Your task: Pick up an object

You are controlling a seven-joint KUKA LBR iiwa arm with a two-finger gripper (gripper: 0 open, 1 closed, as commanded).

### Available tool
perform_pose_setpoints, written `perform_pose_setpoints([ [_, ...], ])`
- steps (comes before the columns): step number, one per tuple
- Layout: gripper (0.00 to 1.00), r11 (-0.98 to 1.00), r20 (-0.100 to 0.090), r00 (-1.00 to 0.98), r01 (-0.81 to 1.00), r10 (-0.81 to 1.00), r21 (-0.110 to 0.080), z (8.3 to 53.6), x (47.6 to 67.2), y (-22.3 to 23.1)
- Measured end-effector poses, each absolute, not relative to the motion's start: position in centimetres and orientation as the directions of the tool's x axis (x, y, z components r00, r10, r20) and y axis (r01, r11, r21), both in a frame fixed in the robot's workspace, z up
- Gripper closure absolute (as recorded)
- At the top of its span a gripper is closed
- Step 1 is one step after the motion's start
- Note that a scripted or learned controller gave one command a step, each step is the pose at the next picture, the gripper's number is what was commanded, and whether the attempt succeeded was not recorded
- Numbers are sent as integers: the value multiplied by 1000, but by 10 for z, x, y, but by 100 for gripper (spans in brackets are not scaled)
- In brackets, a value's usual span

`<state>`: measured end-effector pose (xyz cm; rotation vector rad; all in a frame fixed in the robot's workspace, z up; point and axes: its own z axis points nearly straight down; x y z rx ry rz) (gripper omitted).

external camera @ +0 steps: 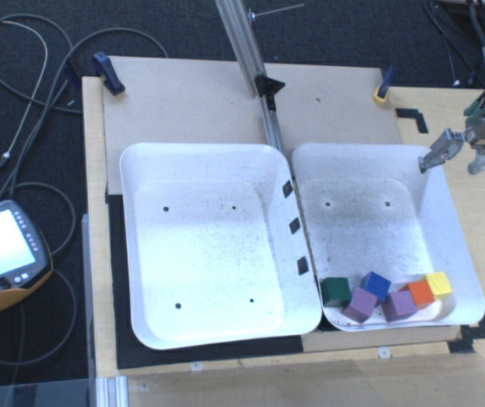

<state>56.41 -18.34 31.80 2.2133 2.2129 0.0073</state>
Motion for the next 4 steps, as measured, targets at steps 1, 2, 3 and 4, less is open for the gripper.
perform_pose_setpoints([
  [1,0,4,4,-4,1000,1000,-8,241,590,-148],
  [2,0,-1,-4,2,1000,1000,10,311,570,-172],
  [3,0,2,4,-2,1000,1000,-10,137,590,-135],
  [4,0,3,1,-3,1000,1000,1,101,629,-117],
])
